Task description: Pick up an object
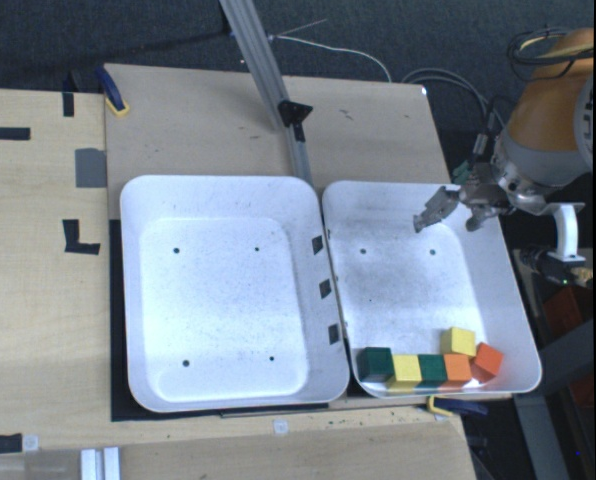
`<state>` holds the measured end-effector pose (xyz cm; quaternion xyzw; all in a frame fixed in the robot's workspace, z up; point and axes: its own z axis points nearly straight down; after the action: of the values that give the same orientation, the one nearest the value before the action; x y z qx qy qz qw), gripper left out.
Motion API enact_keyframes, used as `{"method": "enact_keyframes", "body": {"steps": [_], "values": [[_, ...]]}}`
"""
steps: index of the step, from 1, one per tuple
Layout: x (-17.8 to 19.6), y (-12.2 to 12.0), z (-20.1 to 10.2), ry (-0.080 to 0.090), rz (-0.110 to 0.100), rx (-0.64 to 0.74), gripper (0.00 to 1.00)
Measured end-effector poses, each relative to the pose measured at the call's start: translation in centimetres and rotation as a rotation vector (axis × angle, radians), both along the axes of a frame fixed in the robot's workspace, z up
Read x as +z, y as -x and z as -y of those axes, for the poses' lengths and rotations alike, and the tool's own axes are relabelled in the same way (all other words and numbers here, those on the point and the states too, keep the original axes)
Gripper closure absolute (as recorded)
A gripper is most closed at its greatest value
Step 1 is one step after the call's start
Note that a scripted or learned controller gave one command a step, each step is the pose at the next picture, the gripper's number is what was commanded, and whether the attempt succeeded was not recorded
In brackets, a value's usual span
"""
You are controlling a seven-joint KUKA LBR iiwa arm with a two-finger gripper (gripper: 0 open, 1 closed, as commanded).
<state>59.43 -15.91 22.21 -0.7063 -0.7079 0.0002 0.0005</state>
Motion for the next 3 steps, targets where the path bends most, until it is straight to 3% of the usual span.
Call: {"method": "enact_keyframes", "body": {"steps": [1, 2, 3], "values": [[-13.2, 3.3, -3.8, -0.002, -0.009, -0.001, 0.0], [-10.5, 1.8, 0.5, 0.003, 0.002, -0.004, 0.0], [-13.1, 8.9, 3.0, 0.0, -0.007, -0.007, 0.0]]}}
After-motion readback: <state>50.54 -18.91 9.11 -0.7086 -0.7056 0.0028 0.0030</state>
